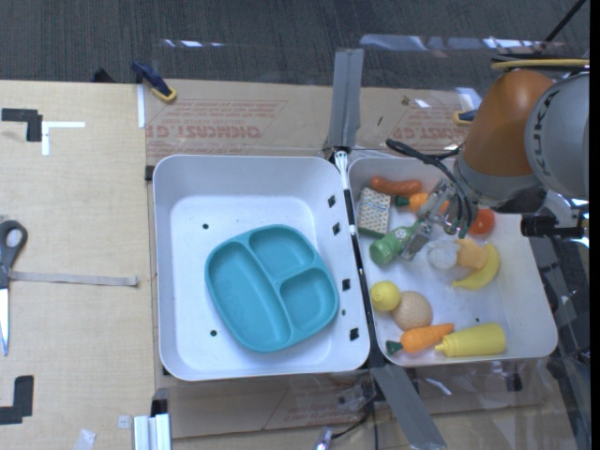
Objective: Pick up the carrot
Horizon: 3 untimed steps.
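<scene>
Scissors at far left edge of desk. Left bin with teal divided plate lying flat inside. Right bin crowded: waffle-like block and green item at left side, lemon and tan ball nearer. Carrot flat near front wall, green end left, just left of and touching yellow bottle. Another orange stick by far wall, possibly sausage. Hand low in bin's far-middle part, beside green item, well apart from carrot; cannot tell whether open or closed, nothing seen gripped. Banana and red tomato right of hand. Likely approach step, grasp not yet made. Next move probably: shift toward near wall, line up across carrot's width, avoid bottle.
</scene>
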{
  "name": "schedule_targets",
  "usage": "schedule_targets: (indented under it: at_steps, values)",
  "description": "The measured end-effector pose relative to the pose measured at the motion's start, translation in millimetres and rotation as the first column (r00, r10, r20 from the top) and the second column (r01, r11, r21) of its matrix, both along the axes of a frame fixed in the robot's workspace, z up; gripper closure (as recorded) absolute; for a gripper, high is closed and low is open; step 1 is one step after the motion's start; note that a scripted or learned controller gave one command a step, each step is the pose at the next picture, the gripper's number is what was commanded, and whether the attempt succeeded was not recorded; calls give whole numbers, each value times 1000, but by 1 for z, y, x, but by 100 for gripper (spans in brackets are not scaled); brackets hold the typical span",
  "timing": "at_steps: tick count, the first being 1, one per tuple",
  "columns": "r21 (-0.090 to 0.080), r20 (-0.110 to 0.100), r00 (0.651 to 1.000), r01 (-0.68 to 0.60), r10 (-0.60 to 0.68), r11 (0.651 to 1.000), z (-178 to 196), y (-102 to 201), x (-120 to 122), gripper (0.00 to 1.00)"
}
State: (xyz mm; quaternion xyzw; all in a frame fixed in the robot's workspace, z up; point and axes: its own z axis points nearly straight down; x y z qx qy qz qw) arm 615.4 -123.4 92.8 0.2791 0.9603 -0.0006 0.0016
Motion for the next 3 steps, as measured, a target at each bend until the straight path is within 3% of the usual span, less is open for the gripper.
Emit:
schedule_targets:
  at_steps: [1, 2, 3]
  values:
    - [1, -1, 935, 356, -356, 935, 0, -3, 12, 0]
    - [-4, -20, 921, 390, -390, 921, 44, -78, 39, 0]
    - [2, -10, 901, 434, -433, 901, -1, -97, 43, 0]
